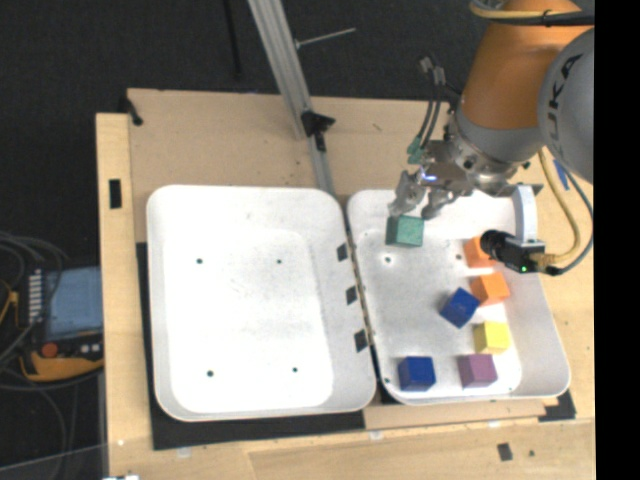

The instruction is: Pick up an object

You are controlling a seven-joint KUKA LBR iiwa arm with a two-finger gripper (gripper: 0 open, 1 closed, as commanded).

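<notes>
My gripper (417, 211) hangs over the far left corner of the right bin (535, 373). A green block (406, 231) sits directly under its tip, touching or nearly touching it; whether it is gripped is unclear. Further objects lie in the right bin: a blue block (459, 307) in the middle, another blue block (416, 372) at the front, a purple block (478, 370), a yellow block (491, 337) and two orange blocks (490, 287), (473, 252) along the right side.
The left bin (240, 298) lies beside the right one, their rims meeting at a row of black clips (352, 294). A slanted metal rail (290, 78) rises behind the bins. A black cabled part (510, 250) of the arm hangs over the right bin's right side.
</notes>
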